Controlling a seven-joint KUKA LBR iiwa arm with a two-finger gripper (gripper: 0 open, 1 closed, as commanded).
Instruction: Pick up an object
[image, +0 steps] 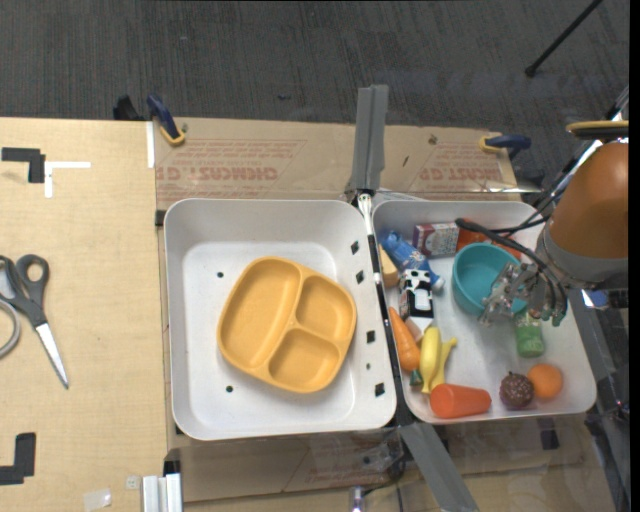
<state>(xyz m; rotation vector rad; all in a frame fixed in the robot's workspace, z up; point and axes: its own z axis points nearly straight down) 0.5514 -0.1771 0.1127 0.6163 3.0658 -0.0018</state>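
Teal bowl (482, 276) looks light, rigid, slippery; we'd pinch its rim beside our gripper (515, 300), whose opening we cannot tell.

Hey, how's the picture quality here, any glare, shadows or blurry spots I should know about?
Camera view: lighting is even and soft, with faint shadows under the yellow divided plate; the white bins are bright but not blown out; the gripper over the teal bowl looks slightly smeared; the small toys remain fairly sharp.

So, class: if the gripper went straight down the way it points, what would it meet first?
Probably the teal bowl, at its right rim, since the gripper hangs over it; depth is unclear from this slanted view.
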